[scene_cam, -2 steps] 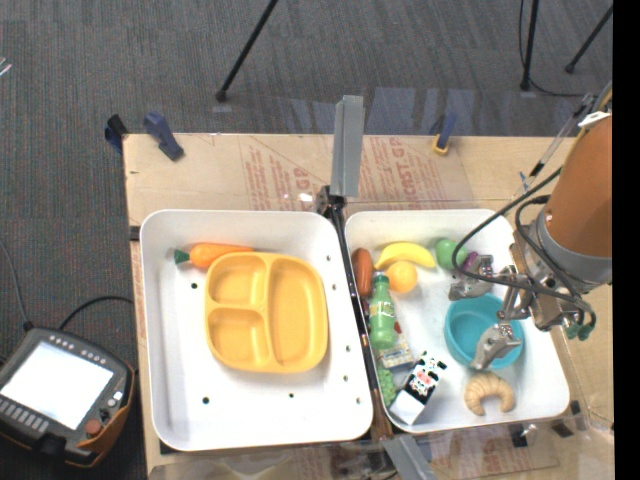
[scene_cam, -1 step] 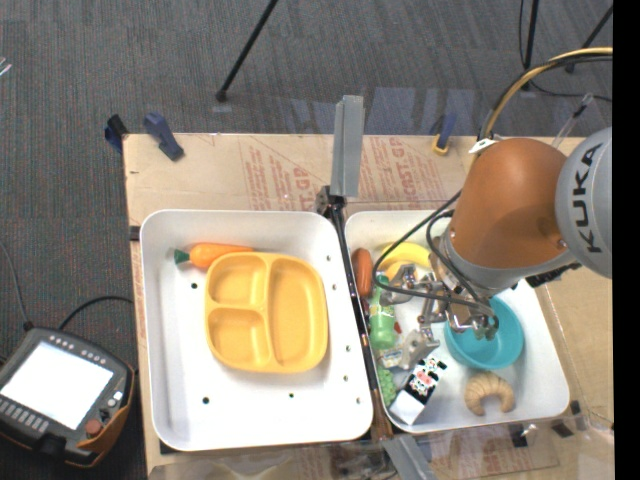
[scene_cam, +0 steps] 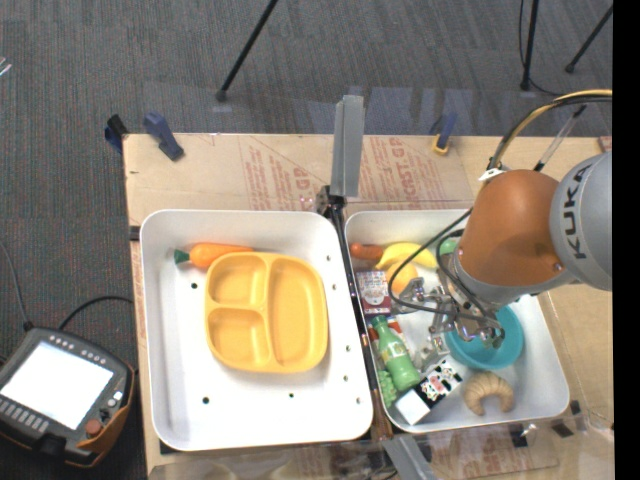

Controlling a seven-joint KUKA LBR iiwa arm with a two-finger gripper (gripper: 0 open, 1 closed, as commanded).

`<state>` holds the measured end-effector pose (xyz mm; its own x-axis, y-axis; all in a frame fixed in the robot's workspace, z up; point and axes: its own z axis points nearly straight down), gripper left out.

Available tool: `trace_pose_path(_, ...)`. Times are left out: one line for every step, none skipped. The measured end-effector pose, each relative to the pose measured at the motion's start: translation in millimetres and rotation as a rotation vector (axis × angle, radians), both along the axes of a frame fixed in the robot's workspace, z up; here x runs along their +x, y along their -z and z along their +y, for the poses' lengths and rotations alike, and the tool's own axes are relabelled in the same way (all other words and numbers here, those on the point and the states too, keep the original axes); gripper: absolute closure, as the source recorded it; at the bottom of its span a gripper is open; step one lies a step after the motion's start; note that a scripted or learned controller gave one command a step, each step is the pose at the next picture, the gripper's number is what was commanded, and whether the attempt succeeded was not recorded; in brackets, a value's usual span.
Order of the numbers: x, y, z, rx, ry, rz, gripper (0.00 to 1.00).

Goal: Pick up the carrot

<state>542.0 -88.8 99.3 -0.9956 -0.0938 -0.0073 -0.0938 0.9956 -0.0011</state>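
From my remote seat, I saw the carrot (scene_cam: 215, 254) lying in the left bin (scene_cam: 165, 368), touching the yellow divided tray (scene_cam: 266, 311) at its eleven o'clock corner. The gripper (scene_cam: 452, 325) hung over the right bin (scene_cam: 548, 368), near a teal bowl (scene_cam: 500, 340) and green bottle (scene_cam: 396, 356); its grip I could not tell.

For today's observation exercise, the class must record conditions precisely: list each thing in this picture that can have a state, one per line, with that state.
carrot: lying flat in the left bin, against the tray's upper-left corner, not gripped
yellow tray: right side up, compartments bare
green bottle: lying on its side in the right bin
croissant: resting on the right bin's floor
teal bowl: right side up, partly under the arm
claw: over the right bin, away from the carrot
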Motion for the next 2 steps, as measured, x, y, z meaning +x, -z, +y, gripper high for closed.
trace_pose_path(37.5, 11.8, 7.3, 0.002, 0.014, 0.007, 0.00)
trace_pose_path(59.0, 9.1, 7.4, 0.002, -0.013, 0.005, 0.00)
